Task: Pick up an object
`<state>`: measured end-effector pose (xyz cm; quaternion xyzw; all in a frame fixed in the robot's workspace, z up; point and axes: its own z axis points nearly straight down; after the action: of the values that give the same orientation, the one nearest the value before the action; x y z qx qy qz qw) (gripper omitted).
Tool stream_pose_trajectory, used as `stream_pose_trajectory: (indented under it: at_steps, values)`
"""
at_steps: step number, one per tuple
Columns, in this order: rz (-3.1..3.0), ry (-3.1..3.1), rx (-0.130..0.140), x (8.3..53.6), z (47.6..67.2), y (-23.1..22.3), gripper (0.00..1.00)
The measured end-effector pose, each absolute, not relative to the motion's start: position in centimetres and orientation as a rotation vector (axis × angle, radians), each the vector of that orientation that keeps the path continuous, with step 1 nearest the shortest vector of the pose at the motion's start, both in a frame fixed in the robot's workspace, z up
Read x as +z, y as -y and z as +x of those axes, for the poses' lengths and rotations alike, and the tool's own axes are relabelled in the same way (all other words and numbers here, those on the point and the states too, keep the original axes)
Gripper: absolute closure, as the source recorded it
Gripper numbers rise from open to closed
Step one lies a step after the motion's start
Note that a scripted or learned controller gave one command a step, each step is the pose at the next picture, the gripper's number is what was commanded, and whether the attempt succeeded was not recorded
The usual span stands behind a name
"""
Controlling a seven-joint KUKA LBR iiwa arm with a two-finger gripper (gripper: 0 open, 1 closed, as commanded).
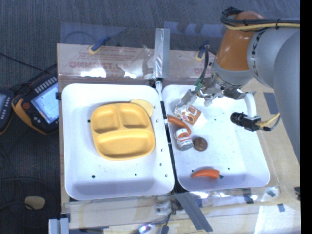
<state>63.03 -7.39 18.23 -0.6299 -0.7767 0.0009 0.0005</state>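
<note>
Camera view: looks down at a slant on two shallow white bins set side by side on the desk.
Left bin: holds a yellow divided tray that fills its middle; bare white floor runs along the near edge and the left wall.
Yellow disc: pokes out from behind the tray's far right corner, close to the wall shared with the other bin.
Right bin: its things crowd the left half; the right half and the near right corner are bare floor.
Orange-and-white carton: lies in the far left part of the right bin, just under the hand.
Orange carrot-like piece: lies beside the carton, near the shared wall.
Small can: lies on its side just nearer than that piece, touching or almost touching a brown round thing to its right.
Second carrot: lies alone near the bin's near edge, well apart from the cluster.
Shared wall: a narrow ridge between the bins, with the cluster close against it.
Arm: comes in from the right, its orange band above the far edge of the right bin, wrist pointing down and to the left.
Hand: hangs low over the far left part of the right bin, just above the carton; whether it is spread or closed cannot be told, and nothing is seen held.
Black fitting: juts out beside the wrist over the bin's bare right half.
</note>
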Motion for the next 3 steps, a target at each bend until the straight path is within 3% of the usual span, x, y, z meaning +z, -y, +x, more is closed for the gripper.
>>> stream_pose_trajectory:
  at_steps: [1, 2, 3]
  values:
    - [-1.62, 2.69, -0.001, 10.9, 62.1, 9.6, 0.0]
    - [-2.073, 2.368, -0.012, 8.8, 60.1, 11.5, 0.0]
    - [-2.069, 2.365, -0.009, 9.6, 60.0, 11.5, 1.0]
